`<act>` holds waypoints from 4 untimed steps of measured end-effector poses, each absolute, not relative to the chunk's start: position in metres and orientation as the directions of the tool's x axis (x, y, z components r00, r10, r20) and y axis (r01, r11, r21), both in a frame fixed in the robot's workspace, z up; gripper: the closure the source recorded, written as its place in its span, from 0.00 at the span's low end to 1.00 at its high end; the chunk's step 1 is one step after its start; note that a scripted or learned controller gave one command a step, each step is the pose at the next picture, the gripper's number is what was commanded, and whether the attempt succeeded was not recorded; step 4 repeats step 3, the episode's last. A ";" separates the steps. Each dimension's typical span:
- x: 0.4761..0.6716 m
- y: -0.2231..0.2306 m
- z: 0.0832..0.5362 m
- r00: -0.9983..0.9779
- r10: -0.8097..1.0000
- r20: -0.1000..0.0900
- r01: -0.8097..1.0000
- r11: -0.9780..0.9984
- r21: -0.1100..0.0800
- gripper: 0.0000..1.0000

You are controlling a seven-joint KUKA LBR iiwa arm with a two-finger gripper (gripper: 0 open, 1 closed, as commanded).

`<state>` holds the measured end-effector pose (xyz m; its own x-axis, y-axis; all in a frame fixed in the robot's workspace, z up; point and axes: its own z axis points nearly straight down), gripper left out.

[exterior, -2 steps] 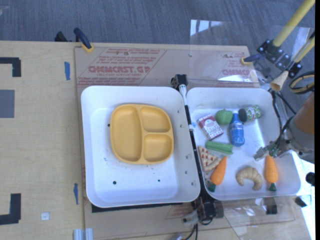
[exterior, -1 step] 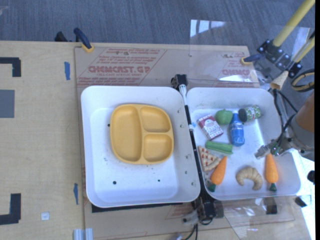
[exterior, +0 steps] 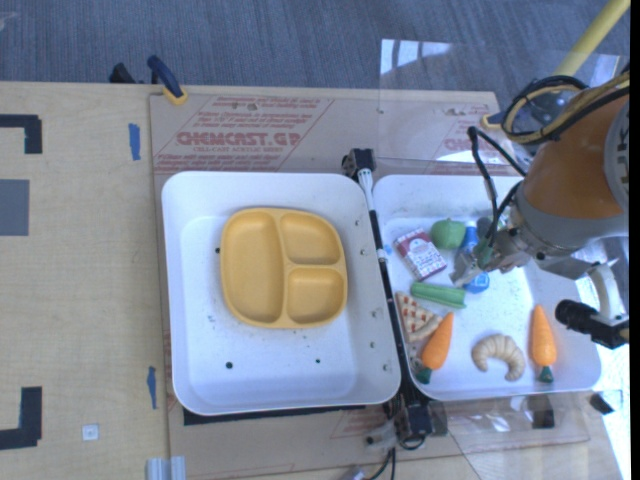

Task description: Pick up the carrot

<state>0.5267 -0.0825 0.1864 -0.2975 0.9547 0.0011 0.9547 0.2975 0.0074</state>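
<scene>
In the right bin point(exterior: 580, 373), I see my gripper point(exterior: 478, 260) poised over the green piece point(exterior: 438, 294), above a carrot point(exterior: 437, 341); its grip I cannot tell.

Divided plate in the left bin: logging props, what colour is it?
Plain yellow, seen best in the camera view: divided plate.

Arm point(exterior: 585, 168) cut off at right edge.
</scene>
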 end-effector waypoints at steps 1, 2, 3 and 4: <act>0.525 -0.087 0.185 -0.291 0.957 -0.001 0.957 0.291 0.001 0.00; 0.479 -0.044 0.184 -0.556 0.831 0.003 0.831 0.556 -0.001 0.00; 0.479 -0.044 0.184 -0.555 0.832 0.002 0.832 0.555 -0.001 0.00; 0.479 -0.044 0.184 -0.555 0.832 0.002 0.832 0.555 -0.001 0.00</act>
